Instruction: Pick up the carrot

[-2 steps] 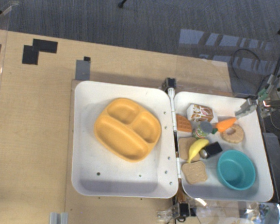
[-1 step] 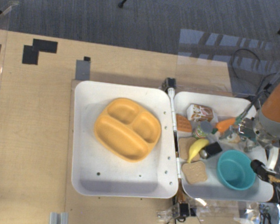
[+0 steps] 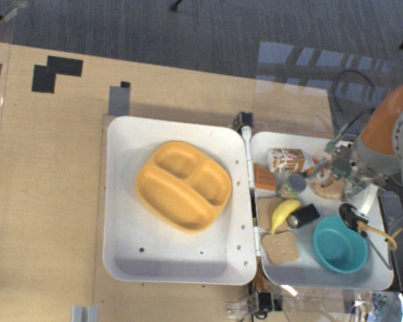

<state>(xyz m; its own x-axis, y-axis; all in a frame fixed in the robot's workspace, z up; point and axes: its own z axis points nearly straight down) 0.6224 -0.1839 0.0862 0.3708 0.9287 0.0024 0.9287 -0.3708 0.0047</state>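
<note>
arm [image 3: 400, 132]: comes in from the right edge, upper right of frame - grey body, orange band on top
gripper [image 3: 335, 168]: low over the upper right part of the right bin, in among the clutter there; can't tell its state - too small and too busy around it
carrot [image 3: 318, 169]: best guess is the small orange bit just left of the gripper, upper right of the right bin - partly hidden, can't tell if it is touched
left bin [image 3: 126, 185]: centre of frame, white, shallow
plate [image 3: 184, 185]: yellow, three compartments, sits tilted in the middle of the left bin
right bin [image 3: 380, 278]: right of frame, touching the left bin along a shared edge
can [image 3: 286, 159]: lying on its side, upper left of the right bin, white and orange label
brown block [image 3: 264, 177]: just below and left of the can, against the bin's left wall
banana [image 3: 284, 214]: yellow, mid bin, curved, upper end near a green item
green item [image 3: 286, 192]: small, between can and banana
black block [image 3: 304, 215]: just right of the banana, touching or nearly so
bread [image 3: 280, 247]: toast slice, lower left of the right bin, just below the banana
bowl [image 3: 339, 244]: teal, lower right of the right bin, open side up
bench [image 3: 44, 192]: light wood, black markers at upper left
</note>
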